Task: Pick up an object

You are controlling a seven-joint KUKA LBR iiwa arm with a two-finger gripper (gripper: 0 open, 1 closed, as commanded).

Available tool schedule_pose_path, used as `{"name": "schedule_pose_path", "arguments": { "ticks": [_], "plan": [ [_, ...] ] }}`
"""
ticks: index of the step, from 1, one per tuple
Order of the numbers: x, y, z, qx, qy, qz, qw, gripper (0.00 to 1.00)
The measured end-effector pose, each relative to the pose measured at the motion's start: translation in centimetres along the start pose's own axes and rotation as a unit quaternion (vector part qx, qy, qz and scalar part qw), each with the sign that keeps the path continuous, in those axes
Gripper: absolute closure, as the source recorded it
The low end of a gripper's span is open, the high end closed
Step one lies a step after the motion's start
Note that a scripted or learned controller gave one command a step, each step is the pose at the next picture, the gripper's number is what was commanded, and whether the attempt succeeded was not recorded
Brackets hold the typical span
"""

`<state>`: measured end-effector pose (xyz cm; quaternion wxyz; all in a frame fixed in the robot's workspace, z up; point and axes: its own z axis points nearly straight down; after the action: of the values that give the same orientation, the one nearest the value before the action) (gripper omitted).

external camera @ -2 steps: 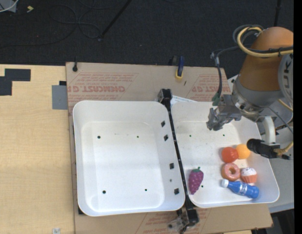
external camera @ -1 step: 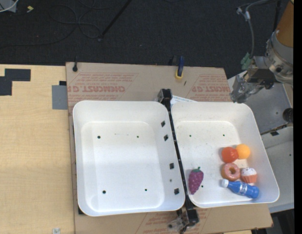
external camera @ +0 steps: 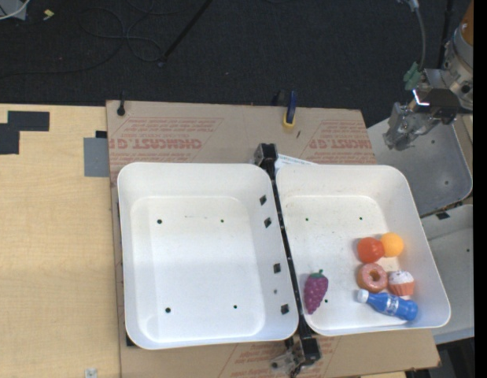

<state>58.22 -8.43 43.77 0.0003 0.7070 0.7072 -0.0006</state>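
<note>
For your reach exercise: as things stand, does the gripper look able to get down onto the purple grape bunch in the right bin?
Probably yes. The grape bunch lies apart from the other toys, open from above, though close to the bin's left wall. The gripper sits outside the bin.

Smooth white plastic bins (external camera: 141,211) sit on printed brown cardboard (external camera: 196,136).

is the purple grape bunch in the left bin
No, the purple grape bunch lies in the right bin, close to the divider between the two bins.
</note>
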Motion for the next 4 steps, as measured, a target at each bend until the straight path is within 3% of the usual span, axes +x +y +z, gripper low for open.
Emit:
{"name": "schedule_pose_path", "arguments": {
  "ticks": [1,2,4],
  "plan": [
    [-2.0,2.4,-2.2,0.0,0.0,0.0,1.0,1.0],
    [-5.2,2.6,-3.2,0.001,0.0,0.001,1.0,1.0],
    [-13.0,0.6,-3.4,0.001,0.0,0.001,1.0,1.0]
  ]
}}
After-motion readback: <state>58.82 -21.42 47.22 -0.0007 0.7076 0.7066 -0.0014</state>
